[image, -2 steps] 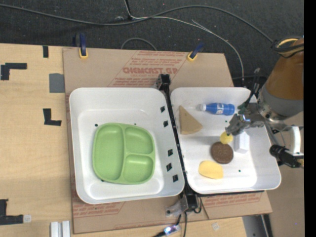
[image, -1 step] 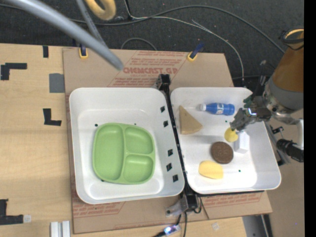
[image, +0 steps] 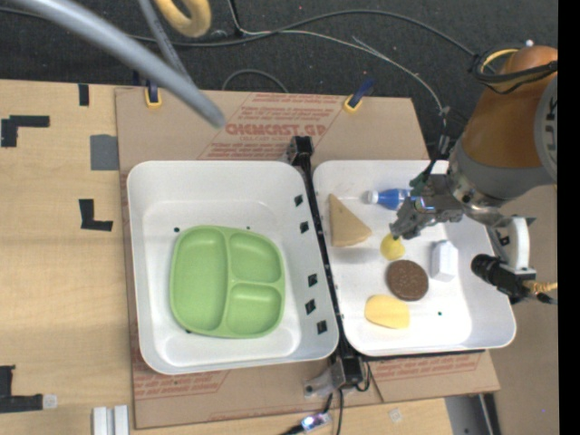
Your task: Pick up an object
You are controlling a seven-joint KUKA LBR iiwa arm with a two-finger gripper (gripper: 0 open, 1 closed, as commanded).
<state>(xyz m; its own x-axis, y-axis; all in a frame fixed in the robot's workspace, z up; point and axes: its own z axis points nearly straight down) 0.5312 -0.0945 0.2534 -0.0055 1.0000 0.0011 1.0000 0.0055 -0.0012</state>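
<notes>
The right bin (image: 489,333) holds a tan wedge (image: 347,223), a small yellow ball (image: 392,247), a brown round disc (image: 408,280), a yellow lump (image: 387,312), a white block (image: 443,259) and a blue-and-white bottle (image: 387,198). My gripper (image: 410,217) hangs low over this bin, just above and right of the yellow ball and beside the bottle. Nothing shows between its dark fingers. The grey arm with its orange band (image: 507,116) comes in from the right.
The left bin (image: 145,188) holds a green divided plate (image: 228,281). A black divider (image: 313,243) runs between the bins. Cables cross the dark back area, and a grey pole (image: 109,39) slants across the top left.
</notes>
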